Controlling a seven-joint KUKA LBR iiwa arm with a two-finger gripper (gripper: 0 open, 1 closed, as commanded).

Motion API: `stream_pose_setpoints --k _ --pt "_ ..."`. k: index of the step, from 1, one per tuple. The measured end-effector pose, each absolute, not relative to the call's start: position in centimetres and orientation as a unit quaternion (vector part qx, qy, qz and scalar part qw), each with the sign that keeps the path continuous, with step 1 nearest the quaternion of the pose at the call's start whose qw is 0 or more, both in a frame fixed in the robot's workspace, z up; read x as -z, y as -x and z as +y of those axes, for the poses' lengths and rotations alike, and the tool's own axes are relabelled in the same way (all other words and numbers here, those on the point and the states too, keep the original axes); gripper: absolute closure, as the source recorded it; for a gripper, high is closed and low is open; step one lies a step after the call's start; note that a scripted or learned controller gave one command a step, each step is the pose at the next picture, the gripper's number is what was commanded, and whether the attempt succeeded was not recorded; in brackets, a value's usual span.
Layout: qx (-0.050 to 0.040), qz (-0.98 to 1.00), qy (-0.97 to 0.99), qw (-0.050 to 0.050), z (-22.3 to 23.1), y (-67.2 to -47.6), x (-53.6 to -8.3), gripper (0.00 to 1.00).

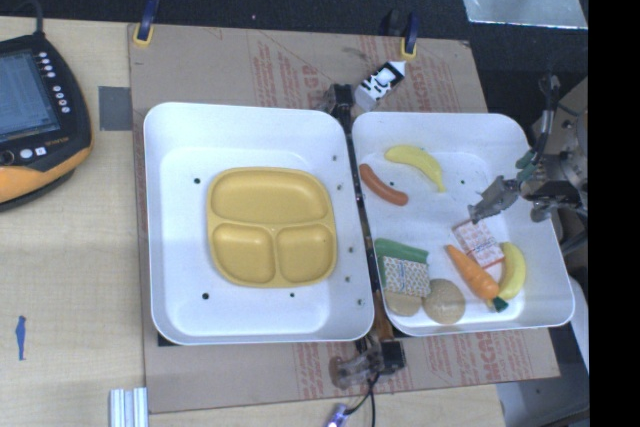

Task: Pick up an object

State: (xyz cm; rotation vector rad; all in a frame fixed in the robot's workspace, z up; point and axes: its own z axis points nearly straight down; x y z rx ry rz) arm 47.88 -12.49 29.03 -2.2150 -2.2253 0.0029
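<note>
Objects of pick task lie in right bin (440,120), all near gripper (487,203). Gripper hovers over bin's right part, fingers slightly spread, nothing between them. Red-white packet (477,242) just below fingertips. Carrot (472,274) and small banana (513,269) farther below. Larger banana (415,163) and sausage (384,185) to gripper's left. Green sponge (401,250), crackers (405,273), two round cookies (444,302) lower left. Yellow divided tray (271,224) in left bin (180,135), well apart.

yellow tray (270,223), orange carrot (471,273), white bins (160,215)
</note>
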Motion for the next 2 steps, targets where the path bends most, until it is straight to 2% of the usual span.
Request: stream_pose_setpoints --k 1,2 --pt "-0.0022 -0.709 0.706 0.003 -16.1 -47.5 -13.8 0.00" --pt "0.0001 -0.709 0.705 -0.003 -13.1 -51.9 -9.4 0.00"
